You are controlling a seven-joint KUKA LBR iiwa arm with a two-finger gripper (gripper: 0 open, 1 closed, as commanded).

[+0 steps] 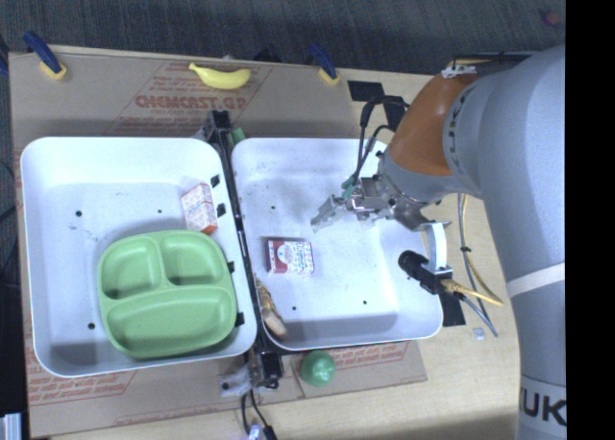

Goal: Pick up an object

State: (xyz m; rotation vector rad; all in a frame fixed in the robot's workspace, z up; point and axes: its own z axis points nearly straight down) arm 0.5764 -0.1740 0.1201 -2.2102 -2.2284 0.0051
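A small red and white carton lies flat on the floor of the right bin. My gripper hangs over that bin, above and to the right of the carton, with its fingers pointing left and nothing seen between them. A brown object lies along the right bin's left wall near the front. In the left bin rests a green divided plate, and an orange and white carton stands just behind it.
A yellow banana lies on the cardboard behind the bins. A green ball sits in front of the right bin. Blue clamps hold the cardboard's back edge. A black fitting juts over the right bin's right rim.
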